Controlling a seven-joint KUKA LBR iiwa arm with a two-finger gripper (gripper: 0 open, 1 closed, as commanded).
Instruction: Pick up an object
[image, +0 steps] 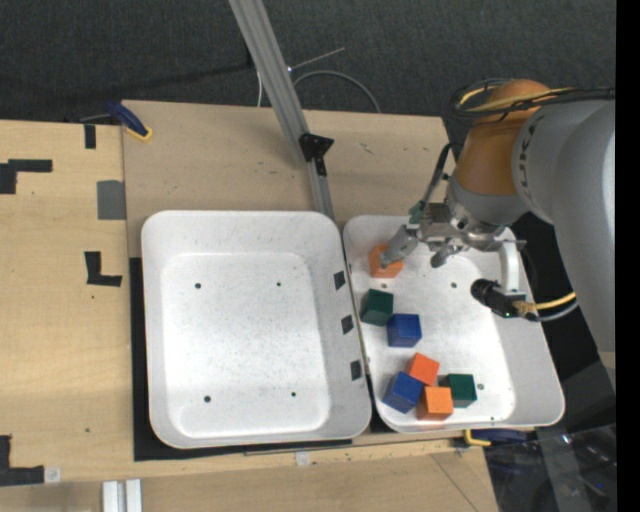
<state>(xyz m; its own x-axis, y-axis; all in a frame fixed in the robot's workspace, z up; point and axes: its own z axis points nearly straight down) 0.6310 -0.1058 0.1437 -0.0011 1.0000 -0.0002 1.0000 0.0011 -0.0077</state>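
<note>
My gripper (420, 250) hangs over the far part of the right bin (520, 345), with its two fingers spread apart, so it is open. One fingertip (400, 245) lies right at the upper edge of an orange block (383, 264) by the bin's far left corner. I see nothing between the fingers. Nearer the front lie a green block (377, 307) and a blue block (404, 329). A cluster sits at the front: an orange block (424, 368), a blue block (403, 391), another orange block (436, 402) and a green block (461, 388).
The left bin (160, 300) stands beside the right one, their rims touching. A slanted metal post (285, 90) with a black clamp rises behind the bins. The arm's grey body with its orange band (495, 150) covers the far right.
</note>
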